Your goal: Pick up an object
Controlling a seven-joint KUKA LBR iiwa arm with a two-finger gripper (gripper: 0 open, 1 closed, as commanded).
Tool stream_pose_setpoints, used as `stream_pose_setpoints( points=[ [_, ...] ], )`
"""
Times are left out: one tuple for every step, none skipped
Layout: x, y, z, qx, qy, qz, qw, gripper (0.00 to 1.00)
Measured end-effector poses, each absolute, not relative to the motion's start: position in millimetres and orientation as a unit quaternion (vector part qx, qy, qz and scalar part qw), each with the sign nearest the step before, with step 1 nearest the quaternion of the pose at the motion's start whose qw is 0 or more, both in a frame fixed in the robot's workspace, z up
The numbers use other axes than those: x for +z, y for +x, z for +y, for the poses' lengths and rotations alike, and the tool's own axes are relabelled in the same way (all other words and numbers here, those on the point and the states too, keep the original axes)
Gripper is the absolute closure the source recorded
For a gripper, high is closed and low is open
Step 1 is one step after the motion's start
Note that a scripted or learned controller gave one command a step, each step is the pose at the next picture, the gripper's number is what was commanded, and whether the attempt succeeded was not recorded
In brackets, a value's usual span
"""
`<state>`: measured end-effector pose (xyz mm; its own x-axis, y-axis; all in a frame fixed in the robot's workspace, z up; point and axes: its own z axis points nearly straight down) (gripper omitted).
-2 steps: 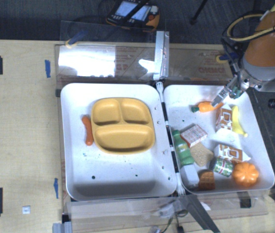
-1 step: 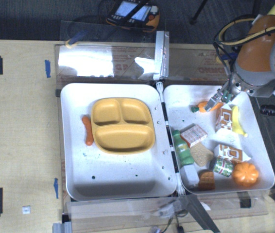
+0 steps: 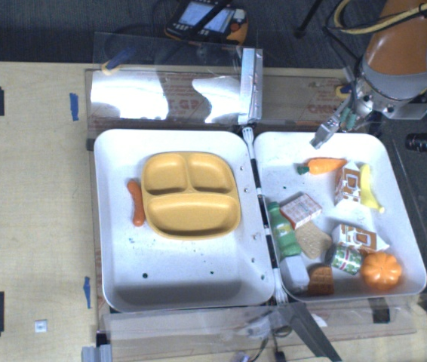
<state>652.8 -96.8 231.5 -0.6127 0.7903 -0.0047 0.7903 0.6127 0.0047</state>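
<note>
Hovering over right bin's (image 3: 394, 157) far edge, claw (image 3: 325, 136) sits just beyond the carrot (image 3: 325, 166); grip state cannot be told.

Single fixed cam above the bench, tilted down toward 12 o'clock. Both white bins (image 3: 115, 225) in frame; arm (image 3: 402, 44) enters at 2 o'clock.

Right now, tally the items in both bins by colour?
Orange: 3, carrot, pumpkin, sausage
Yellow: 2, divided tray, banana
Green: 2, bottle, can
Red-white cartons: 3
Brown: 2, bread, cookie
Total: 12
</note>
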Motion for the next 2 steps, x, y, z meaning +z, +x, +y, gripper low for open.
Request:
stream_pose_setpoints(
  points=[
    [222,653.5,-70,0.0003,0.434,0.901,0.001,1.00],
    [162,614.7,-137,0.0003,0.260,0.966,0.001,1.00]
  ],
)
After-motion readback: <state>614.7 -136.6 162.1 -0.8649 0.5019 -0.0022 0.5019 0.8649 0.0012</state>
